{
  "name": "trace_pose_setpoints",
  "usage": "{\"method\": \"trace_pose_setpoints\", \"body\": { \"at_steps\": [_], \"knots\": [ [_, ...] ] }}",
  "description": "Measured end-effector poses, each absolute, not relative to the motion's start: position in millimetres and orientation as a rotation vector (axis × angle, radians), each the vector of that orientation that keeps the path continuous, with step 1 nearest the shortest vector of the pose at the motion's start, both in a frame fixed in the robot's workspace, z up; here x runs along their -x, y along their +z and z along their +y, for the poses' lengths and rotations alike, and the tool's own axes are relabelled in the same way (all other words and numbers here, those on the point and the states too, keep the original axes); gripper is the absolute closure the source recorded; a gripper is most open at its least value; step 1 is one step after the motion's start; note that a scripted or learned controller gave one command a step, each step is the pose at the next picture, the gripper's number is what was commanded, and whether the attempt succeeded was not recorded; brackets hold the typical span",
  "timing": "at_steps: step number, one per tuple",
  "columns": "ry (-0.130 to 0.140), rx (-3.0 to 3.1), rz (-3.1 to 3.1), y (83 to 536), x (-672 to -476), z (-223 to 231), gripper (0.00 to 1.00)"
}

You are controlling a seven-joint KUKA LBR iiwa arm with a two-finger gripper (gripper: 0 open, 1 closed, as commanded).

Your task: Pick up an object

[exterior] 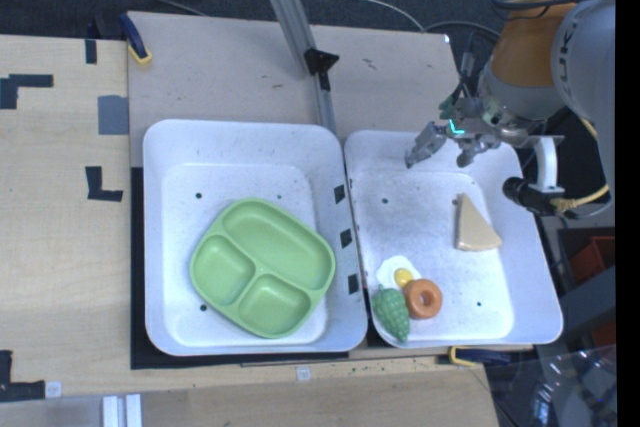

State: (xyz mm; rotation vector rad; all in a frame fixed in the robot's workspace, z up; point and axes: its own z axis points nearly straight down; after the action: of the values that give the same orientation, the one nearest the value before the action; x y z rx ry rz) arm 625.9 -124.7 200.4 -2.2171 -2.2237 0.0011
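My gripper point(442, 153) hangs over the far part of the right bin point(400, 175), its two fingers spread apart with nothing between them. A tan wedge like a slice of bread point(474, 225) lies in the right bin below and to the right of the gripper. Near the bin's front left corner sit a fried egg point(398, 272), an orange doughnut point(424, 298) and a green bumpy vegetable point(393, 315), close together.
The left bin point(170, 155) holds a green divided plate point(262, 267). A metal pole point(290, 5) slants across the bench behind the bins. Cables trail at the back and a blue-yellow clamp point(135, 39) sits at the bench's far left corner.
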Motion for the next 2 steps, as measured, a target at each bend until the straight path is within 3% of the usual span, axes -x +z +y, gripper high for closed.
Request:
{"method": "trace_pose_setpoints", "body": {
  "at_steps": [2],
  "knots": [
    [0.005, 2.219, -2.224, 87, -631.7, -121, 0.00]
  ]
}}
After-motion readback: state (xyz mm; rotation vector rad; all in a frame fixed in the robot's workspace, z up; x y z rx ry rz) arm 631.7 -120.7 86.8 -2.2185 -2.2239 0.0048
